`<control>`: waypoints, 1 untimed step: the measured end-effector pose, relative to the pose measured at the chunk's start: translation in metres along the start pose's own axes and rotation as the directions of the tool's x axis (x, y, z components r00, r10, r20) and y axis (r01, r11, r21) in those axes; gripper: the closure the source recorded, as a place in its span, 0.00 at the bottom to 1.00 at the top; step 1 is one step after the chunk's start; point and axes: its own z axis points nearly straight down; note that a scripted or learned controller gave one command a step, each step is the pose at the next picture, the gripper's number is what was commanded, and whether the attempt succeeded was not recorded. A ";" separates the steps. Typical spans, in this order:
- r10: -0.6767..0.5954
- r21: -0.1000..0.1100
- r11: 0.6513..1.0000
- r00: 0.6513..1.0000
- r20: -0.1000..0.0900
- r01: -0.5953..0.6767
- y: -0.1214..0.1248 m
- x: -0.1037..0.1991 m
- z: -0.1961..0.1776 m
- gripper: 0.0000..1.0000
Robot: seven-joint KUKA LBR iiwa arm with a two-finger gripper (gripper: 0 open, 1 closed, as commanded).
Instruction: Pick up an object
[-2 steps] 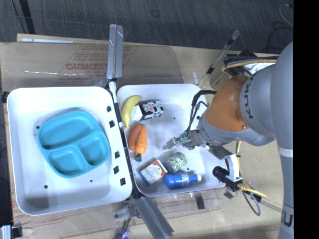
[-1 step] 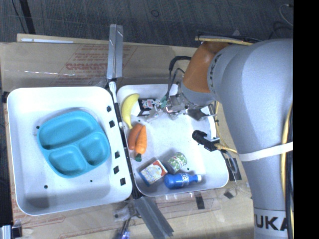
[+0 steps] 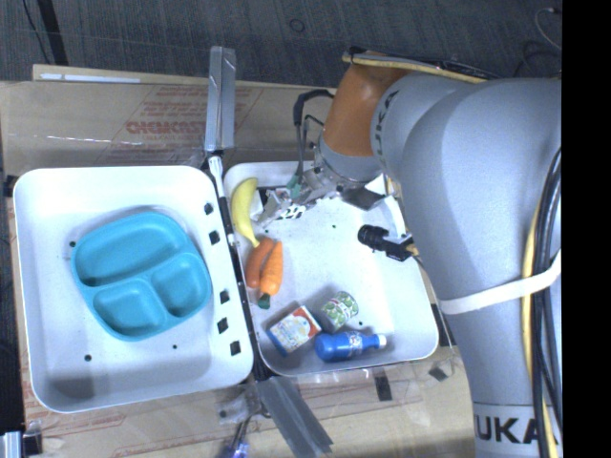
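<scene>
Nearest us, along the front wall of the right bin [image 3: 334, 246]: a blue bottle [image 3: 348, 344] lying on its side, cap to the right. Just left of it sits a small carton [image 3: 293, 330], tilted. Just behind the two we note a small can [image 3: 337, 309] with a green label.

Further back, against the right bin's left wall: an orange carrot [image 3: 266, 267], lengthwise along the wall. Level with it, in the left bin [image 3: 57, 189], lies a blue divided plate [image 3: 141, 273] (three compartments, nothing in them).

Beyond the carrot, in the far left corner of the right bin: a yellow banana [image 3: 243, 208], also along the wall.

The tool [image 3: 284, 203] hangs low just right of the banana, near the bin's far wall. We cannot tell how far open it is, and we see nothing held in it. The grey arm [image 3: 458, 179] comes in from the right, above the worktop [image 3: 95, 113].
</scene>
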 end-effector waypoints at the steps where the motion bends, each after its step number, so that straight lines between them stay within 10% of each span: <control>1: -0.004 0.012 1.000 1.000 0.001 0.004 -0.003 -0.002 -0.009 1.00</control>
